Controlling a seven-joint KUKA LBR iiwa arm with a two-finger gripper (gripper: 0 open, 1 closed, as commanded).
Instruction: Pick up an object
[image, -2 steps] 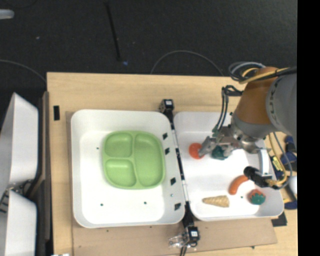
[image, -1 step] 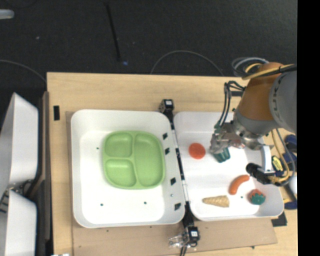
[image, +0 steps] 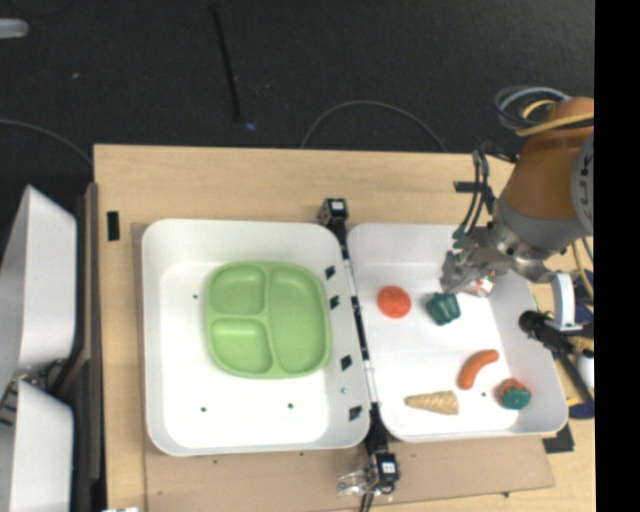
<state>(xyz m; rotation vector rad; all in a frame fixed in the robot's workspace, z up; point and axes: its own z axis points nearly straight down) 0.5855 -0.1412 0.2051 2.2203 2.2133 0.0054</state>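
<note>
Bench (image: 250, 180): wooden, bearing two white bins side by side.
Left bin (image: 170, 400): holds a green divided plate (image: 268, 318).
Right bin (image: 420, 360): orange ball (image: 394, 302), sausage (image: 477, 367), cone (image: 433, 402), red-green toy (image: 514, 394).
Gripper (image: 458, 285): upper right of the frame, just above a green object (image: 444, 309); finger spread cannot be told.

Two white bins (image: 160, 300) sitting on a tan wood bench (image: 220, 180). Lt-green divided plate (image: 268, 318) showing in left bin. Right bin holding orange-red ball (image: 394, 302), dk-green piece (image: 444, 309), orange sausage (image: 478, 368), tan cone (image: 433, 402), green/red toy (image: 514, 395).
</note>
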